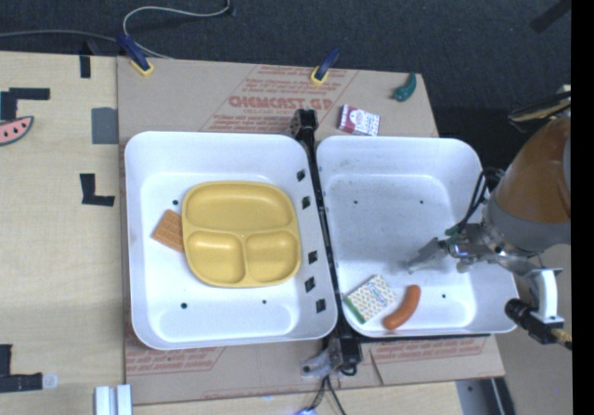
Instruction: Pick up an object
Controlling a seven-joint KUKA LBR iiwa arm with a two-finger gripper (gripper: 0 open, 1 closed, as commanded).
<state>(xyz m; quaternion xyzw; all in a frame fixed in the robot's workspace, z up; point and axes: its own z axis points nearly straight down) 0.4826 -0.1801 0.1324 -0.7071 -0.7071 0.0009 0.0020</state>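
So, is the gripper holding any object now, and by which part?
Nothing is held. The gripper hangs over the right bin, apart from the sausage and the small packet.

Brown cracker-like piece (168,231) in left bin (148,311), near its left wall: right part hidden under yellow divided plate (243,230). Gripper (418,260) over right bin (399,155): fingertips blurred, can't resolve them. Arm (536,195) cut off at right edge. Pink item (13,128) clipped at bench's left edge. Small packet (370,297) near right bin's front-left corner: print too small to read.
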